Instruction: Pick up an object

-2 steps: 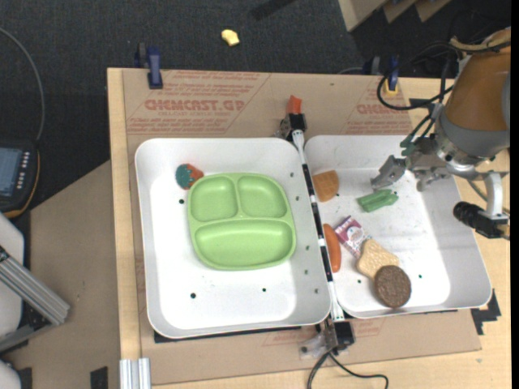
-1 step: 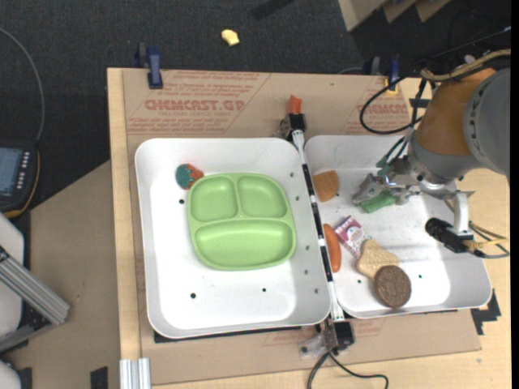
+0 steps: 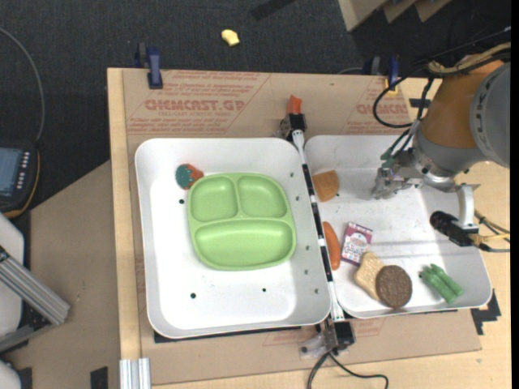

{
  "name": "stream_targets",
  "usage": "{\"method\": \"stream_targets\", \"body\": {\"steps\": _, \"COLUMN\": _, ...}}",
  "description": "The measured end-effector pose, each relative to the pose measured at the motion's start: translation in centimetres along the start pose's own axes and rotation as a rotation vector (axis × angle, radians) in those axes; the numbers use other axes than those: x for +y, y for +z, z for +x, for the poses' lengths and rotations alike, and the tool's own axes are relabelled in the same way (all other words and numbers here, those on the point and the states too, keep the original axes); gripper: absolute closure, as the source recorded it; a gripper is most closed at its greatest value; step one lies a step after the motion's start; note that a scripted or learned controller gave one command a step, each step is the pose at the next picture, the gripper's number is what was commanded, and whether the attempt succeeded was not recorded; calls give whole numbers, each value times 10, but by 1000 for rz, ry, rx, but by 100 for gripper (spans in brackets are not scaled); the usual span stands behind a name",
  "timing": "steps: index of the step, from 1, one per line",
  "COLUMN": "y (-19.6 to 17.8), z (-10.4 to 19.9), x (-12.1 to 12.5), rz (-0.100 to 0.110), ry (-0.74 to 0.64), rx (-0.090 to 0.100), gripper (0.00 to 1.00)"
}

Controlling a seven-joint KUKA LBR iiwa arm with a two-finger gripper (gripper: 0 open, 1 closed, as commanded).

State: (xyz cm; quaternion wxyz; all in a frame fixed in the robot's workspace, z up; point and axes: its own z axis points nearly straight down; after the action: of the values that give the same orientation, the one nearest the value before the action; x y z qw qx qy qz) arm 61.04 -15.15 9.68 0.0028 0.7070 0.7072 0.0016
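My gripper (image 3: 388, 183) hangs low over the back part of the right bin (image 3: 405, 156), above bare white floor. A tan bread-like piece (image 3: 326, 185) lies to its left by the divider. Nearer the front are an orange carrot-like stick (image 3: 332, 246), a small pink packet (image 3: 356, 243), a tan wedge (image 3: 368, 271), a brown round disc (image 3: 394, 286) and a green piece (image 3: 440, 283). No object is visible at the gripper's tip.
The left bin (image 3: 158, 241) holds a green divided plate (image 3: 240, 220) and a small red-and-green item (image 3: 189, 175) at the plate's back left corner. The grey arm with its orange band (image 3: 450, 112) comes in from the right.
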Motion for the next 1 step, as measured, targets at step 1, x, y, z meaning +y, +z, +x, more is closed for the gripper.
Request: {"method": "stream_targets", "body": {"steps": 1, "y": -94, "z": 100, "x": 23, "rz": -3, "ry": -9, "rx": 4, "gripper": 100}}
